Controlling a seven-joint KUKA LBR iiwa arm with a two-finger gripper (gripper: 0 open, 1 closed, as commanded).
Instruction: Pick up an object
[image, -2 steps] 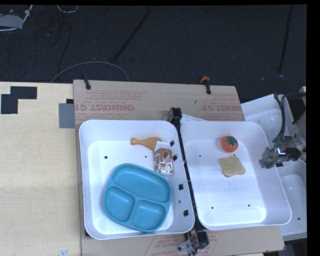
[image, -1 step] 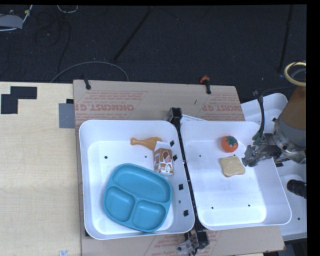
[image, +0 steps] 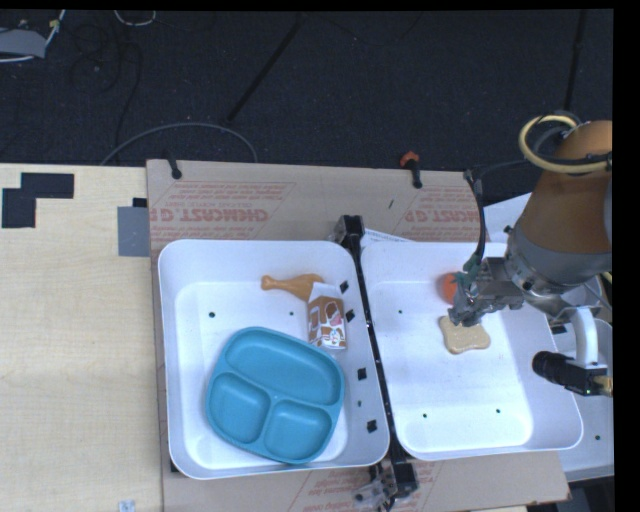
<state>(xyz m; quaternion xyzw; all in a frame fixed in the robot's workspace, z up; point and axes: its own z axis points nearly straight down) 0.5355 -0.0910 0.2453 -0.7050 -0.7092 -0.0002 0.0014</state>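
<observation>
The gripper (image: 466, 318) stands low in the right bin (image: 500, 420), touching the tan toast piece (image: 466, 337); finger state cannot be told, nothing appears lifted yet.

two white bins (image: 190, 300) on cardboard (image: 250, 205)

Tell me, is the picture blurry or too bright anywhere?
In the camera view the blue divided plate looks sharp, the white bins glare a bit, and the pincer is fuzzy over the tan toast-shaped toy.
</observation>
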